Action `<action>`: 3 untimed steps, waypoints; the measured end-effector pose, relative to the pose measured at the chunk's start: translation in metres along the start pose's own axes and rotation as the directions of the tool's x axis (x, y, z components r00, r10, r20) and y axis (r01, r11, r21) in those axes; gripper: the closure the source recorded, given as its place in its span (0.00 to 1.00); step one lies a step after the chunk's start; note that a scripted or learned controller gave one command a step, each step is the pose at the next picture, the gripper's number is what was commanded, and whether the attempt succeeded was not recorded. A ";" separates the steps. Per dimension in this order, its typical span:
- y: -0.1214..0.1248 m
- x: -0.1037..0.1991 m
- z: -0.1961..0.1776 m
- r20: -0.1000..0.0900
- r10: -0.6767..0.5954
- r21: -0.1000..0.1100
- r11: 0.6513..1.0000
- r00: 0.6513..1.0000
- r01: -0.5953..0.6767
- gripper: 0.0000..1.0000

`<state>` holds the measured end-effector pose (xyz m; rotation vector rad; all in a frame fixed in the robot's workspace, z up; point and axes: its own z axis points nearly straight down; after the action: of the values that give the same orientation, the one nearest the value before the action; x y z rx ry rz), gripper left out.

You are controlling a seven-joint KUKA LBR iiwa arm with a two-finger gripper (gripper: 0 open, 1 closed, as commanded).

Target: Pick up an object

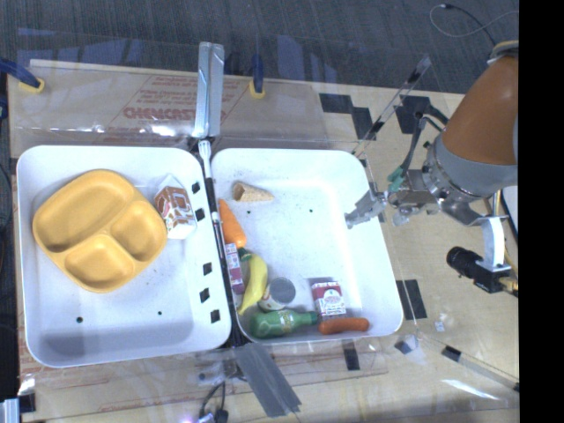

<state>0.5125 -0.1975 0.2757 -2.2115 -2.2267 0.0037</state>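
Gripper (366,208) sits at right bin's (374,271) right rim; finger state cannot be told, nothing seen held. Carrot (232,224), banana (254,282), bottle (280,322) and can (328,298) lie in that bin's lower left.

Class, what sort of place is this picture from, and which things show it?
Probably a robot test bench in a lab: a robot arm reaches over two white bins, and toy food such as a banana fills one.
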 end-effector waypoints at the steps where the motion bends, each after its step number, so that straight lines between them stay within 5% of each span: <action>1: 0.001 0.041 0.099 0.000 -0.051 0.001 0.999 0.999 0.051 0.00; 2: -0.019 0.090 0.173 0.026 -0.368 -0.023 0.929 0.930 0.368 0.00; 3: 0.014 0.117 0.084 0.003 -0.512 -0.003 0.859 0.859 0.512 0.00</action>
<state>0.5252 -0.0806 0.1920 -1.5424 -2.7369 0.0008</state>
